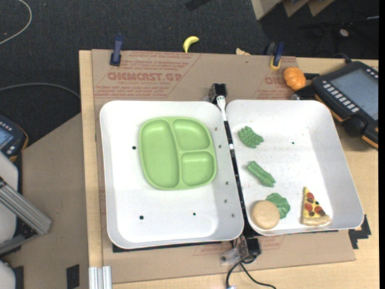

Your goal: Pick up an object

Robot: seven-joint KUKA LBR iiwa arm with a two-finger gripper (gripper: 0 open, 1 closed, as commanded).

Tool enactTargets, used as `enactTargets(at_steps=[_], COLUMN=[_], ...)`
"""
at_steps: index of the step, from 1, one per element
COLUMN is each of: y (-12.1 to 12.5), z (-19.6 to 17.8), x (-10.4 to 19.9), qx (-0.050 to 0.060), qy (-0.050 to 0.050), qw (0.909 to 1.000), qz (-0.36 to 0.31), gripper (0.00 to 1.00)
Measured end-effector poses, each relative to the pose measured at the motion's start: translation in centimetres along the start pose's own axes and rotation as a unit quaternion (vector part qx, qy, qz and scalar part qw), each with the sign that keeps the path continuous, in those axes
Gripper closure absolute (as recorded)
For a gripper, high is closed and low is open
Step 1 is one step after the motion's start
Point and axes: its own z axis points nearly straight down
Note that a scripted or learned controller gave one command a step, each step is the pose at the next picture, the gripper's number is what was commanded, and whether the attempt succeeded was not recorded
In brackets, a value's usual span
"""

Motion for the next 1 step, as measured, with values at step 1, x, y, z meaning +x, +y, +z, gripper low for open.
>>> enactTargets(at_steps=[1], y=[-4.32], z=[6.81], x=[6.1], qx=[0.001], qy=[0.001], qw=[1.0], qz=[-0.003], gripper=[1.0])
